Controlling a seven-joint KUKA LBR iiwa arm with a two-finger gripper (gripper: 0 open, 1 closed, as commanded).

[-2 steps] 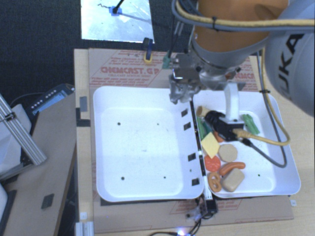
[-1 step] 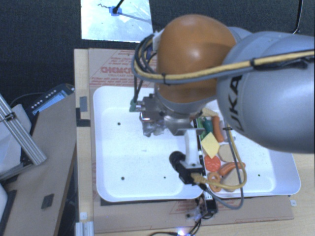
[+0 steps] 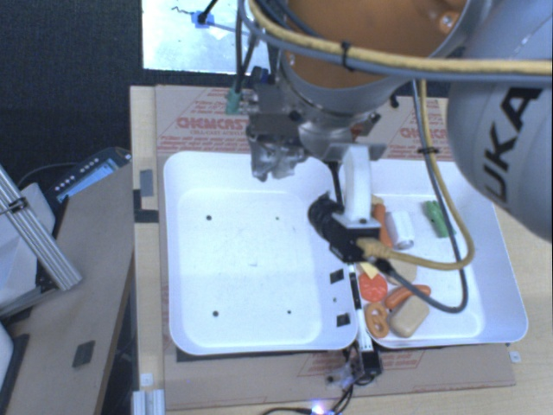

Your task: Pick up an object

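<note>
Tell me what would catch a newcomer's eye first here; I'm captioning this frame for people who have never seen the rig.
The big grey arm with its orange band dominates the top, reaching in from the right, its gripper hanging over the far edge of the left bin. Next comes a cluster of small toy foods in the right bin: a tomato slice, a tan bread-like piece, a white cylinder and a green piece.
</note>
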